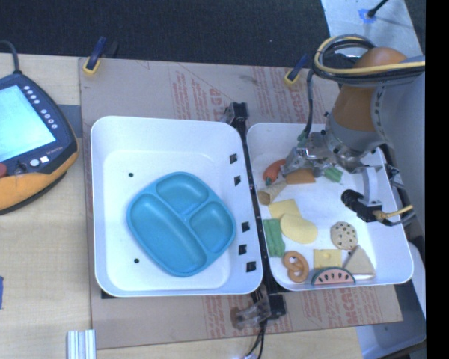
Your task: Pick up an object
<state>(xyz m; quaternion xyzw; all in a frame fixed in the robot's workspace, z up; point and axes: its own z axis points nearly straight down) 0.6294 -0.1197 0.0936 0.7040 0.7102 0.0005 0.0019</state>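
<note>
The gripper sits low in the right bin, its fingers too small and cluttered to read. The arm covers the bin's far corner. The teach pendant runs off the left edge.

Bench with two bins

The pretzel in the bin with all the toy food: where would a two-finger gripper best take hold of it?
Probably from straight above, closing the fingers across the outer ring of the pretzel. It lies flat and has open loops. A green piece and a yellow wedge crowd its sides, so a sideways approach looks awkward.
</note>
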